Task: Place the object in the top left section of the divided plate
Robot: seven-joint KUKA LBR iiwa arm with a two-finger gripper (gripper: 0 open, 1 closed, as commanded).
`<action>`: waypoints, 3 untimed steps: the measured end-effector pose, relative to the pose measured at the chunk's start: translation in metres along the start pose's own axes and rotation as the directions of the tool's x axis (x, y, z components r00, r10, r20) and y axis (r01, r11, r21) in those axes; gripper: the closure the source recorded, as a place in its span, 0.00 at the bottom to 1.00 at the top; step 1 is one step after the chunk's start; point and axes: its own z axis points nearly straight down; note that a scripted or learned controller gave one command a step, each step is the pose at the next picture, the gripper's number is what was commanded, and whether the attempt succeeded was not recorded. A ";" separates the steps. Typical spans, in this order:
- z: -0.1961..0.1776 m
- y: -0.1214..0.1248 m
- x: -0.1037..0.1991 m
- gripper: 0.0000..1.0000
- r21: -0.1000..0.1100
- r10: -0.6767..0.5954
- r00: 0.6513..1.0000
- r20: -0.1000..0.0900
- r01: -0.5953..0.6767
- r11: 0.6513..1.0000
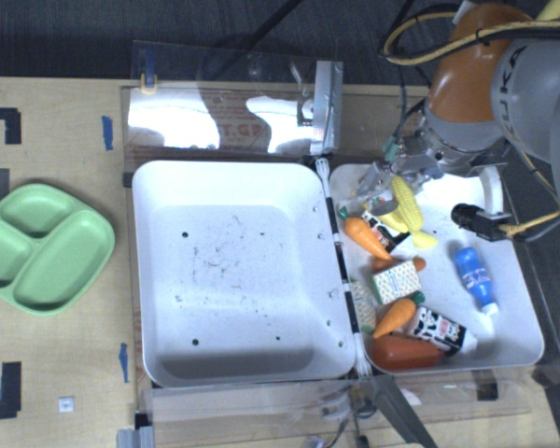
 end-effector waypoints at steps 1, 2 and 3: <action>0.000 0.005 0.018 1.00 0.000 -0.242 0.970 0.001 0.242 0.970; 0.000 -0.066 0.017 1.00 0.000 -0.430 0.903 0.000 0.430 0.903; 0.000 -0.137 0.000 1.00 -0.001 -0.682 0.731 0.000 0.682 0.731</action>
